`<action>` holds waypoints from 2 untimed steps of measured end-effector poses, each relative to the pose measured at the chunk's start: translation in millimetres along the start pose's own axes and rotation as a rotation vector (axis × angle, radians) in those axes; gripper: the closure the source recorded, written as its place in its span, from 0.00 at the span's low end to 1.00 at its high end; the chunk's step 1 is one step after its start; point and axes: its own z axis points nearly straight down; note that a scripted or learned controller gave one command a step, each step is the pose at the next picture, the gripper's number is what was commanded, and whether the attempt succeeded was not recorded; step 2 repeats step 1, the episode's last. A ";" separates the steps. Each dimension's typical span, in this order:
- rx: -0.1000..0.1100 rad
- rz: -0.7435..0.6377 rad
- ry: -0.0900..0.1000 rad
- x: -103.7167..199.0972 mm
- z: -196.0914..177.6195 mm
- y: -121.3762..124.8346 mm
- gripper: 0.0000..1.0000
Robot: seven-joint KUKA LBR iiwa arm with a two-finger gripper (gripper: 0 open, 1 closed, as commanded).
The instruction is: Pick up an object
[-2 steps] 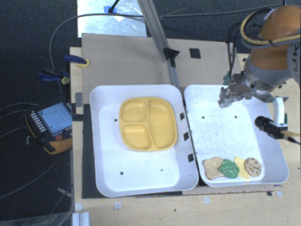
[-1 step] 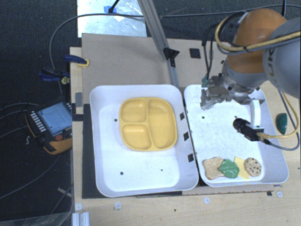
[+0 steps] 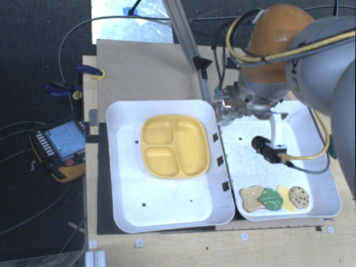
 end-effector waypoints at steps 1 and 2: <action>0.000 0.000 0.000 53.2 -1.1 10.1 1.00; 0.000 0.000 0.000 53.2 -1.1 10.1 1.00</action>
